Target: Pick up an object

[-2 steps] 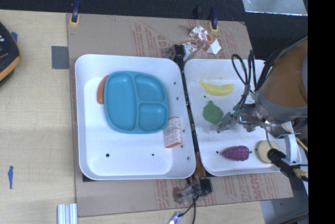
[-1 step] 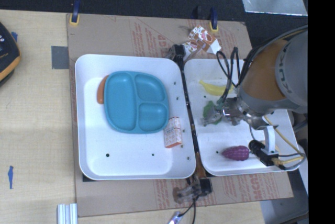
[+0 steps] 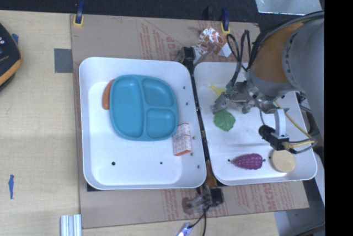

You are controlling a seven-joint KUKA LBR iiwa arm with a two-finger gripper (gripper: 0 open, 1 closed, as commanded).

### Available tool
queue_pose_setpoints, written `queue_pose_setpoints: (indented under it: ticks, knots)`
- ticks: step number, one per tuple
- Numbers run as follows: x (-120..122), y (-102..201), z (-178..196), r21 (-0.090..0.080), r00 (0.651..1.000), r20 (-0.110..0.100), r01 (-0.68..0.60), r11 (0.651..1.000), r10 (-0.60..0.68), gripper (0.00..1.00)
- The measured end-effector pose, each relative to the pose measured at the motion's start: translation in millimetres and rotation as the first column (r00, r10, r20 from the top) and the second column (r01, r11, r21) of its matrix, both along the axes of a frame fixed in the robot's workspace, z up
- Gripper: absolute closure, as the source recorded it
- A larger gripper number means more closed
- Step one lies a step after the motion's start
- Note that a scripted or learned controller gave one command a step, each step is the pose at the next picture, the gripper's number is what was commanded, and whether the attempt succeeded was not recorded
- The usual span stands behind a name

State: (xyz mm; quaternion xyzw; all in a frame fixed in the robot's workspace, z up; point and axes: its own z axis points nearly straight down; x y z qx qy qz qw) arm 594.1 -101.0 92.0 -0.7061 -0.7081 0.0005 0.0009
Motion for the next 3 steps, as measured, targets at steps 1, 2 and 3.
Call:
queue_pose_setpoints:
  ticks: [1,2,3]
  knots:
    - [-13.4,6.4,-0.5,0.0,1.0,-0.002,0.0,1.0,0.0,0.0]
    - [-13.8,4.8,-0.5,0.0,1.0,-0.002,0.0,1.0,0.0,0.0]
    - [-18.0,4.9,-0.6,0.0,1.0,-0.003,0.0,1.0,0.0,0.0]
